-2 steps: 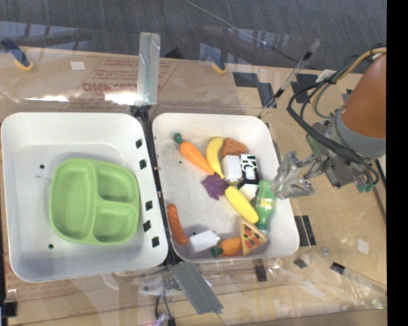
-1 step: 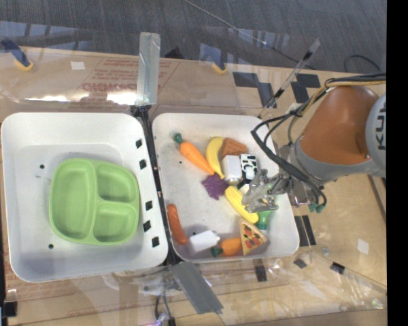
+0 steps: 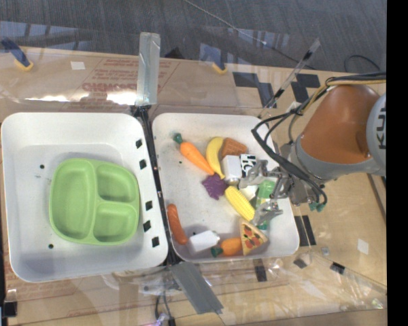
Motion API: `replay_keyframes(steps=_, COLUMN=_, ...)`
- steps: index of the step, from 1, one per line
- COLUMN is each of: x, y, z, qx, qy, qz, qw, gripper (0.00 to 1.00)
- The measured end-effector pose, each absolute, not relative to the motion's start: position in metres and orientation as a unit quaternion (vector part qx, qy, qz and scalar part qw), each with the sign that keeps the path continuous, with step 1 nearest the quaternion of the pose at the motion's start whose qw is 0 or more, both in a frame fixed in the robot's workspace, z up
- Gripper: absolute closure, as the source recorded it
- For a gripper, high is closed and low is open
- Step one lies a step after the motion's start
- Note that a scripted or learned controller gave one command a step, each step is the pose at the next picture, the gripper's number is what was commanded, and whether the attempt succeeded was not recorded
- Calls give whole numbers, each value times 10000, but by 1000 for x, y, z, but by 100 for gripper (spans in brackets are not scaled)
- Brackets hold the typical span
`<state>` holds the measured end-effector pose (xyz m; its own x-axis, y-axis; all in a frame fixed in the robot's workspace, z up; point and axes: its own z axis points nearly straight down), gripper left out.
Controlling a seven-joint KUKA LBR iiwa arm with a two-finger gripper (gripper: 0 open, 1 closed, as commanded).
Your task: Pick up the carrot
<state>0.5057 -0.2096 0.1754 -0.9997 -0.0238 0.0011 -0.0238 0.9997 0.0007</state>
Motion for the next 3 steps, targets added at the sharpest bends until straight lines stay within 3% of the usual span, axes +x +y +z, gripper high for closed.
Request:
replay_keyframes(steps=1, x=548, y=-156, z=144, qx=1158, qy=-9933, qz=-4, qw=-12, gripper=0)
replay_keyframes(steps=2, x=586, y=-146, z=90, qx=1038, qy=-9946, qz=-11, qw=10, gripper=0)
replay_keyframes(steps=3, x=589, y=-144, z=103, qx=1075, qy=-9942, qz=4, qw=-33, gripper=100)
